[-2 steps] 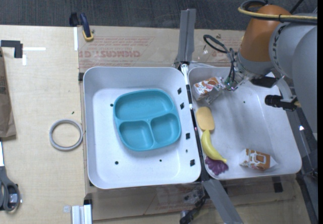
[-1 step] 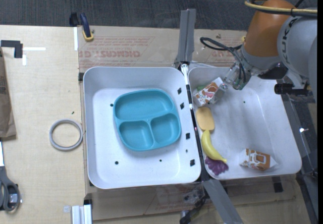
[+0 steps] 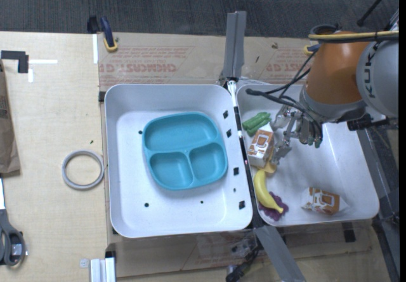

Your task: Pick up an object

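**Kid:** What is closest to the front?

**Me:** Down at the front of the right bin [image 3: 355, 211] I see a yellow banana [image 3: 261, 188] by the left wall. Its lower end lies on a purple thing [image 3: 274, 208]. A bit to the right sits a small orange and white carton [image 3: 322, 201], well apart from the banana.

**Kid:** And out on the left?

**Me:** A pair of scissors [image 3: 11, 244] lies at the left edge of the worktop [image 3: 51, 115]. Higher up is a grey ring [image 3: 83, 169], lying flat by itself.

**Kid:** What is in the left bin?

**Me:** The left bin [image 3: 127, 204] holds a blue tray [image 3: 185, 150] with three sections. It sits near the middle.

**Kid:** Where is your pincer?

**Me:** My pincer [image 3: 283, 146] hangs over the middle of the right bin. It points down and to the left. Just beside it, on its left, stands another orange and white carton [image 3: 260, 146], close to the bin's left wall. The banana's top end is right under that carton.

**Kid:** Are you holding it?

**Me:** I can't tell if my pincer is open or closed. I see nothing between the tips.

**Kid:** What is farther back?

**Me:** A green thing [image 3: 255, 123] lies just past the carton. Behind it is my arm, with its orange band [image 3: 336, 74].
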Controlling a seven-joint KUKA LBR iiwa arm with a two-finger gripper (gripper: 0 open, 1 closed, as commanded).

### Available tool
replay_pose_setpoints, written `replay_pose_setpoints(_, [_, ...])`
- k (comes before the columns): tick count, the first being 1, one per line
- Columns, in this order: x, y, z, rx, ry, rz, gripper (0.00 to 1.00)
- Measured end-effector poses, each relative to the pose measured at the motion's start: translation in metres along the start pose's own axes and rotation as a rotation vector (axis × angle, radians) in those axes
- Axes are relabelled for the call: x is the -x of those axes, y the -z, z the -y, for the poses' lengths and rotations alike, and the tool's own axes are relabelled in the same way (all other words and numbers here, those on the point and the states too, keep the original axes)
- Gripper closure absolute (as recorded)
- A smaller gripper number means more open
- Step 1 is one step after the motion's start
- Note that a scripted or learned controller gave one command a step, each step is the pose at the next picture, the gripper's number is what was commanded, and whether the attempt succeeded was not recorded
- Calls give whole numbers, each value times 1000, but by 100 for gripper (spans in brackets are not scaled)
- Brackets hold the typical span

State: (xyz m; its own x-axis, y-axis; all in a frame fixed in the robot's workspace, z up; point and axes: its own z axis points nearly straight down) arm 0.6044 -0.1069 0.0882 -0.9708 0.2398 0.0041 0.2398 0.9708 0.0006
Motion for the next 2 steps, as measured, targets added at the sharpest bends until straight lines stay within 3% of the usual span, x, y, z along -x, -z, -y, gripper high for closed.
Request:
replay_pose_setpoints(1, [22,1,-7,0,-209,5,0])
replay_pose_setpoints(2, [22,7,-6,1,-212,3,100])
